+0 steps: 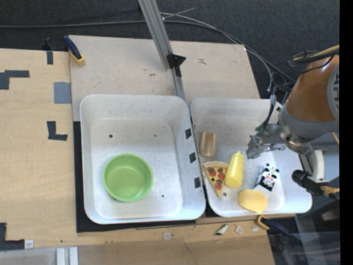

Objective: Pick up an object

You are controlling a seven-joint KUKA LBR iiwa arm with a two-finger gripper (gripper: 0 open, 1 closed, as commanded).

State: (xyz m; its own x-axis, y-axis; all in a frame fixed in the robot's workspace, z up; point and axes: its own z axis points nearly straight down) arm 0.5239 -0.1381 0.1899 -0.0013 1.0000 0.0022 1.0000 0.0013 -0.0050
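While the gripper [257, 147] hovers in the right bin [231, 112] just beside the yellow bottle [235, 169], a good pick means centring over the bottle's body and descending straight, clear of the pizza slice [215, 176]. Whether its fingers are apart cannot be told; nothing shows between them.

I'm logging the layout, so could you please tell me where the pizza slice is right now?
The pizza slice lies in the right bin, near its front left corner, just left of the yellow bottle and below the brown block.
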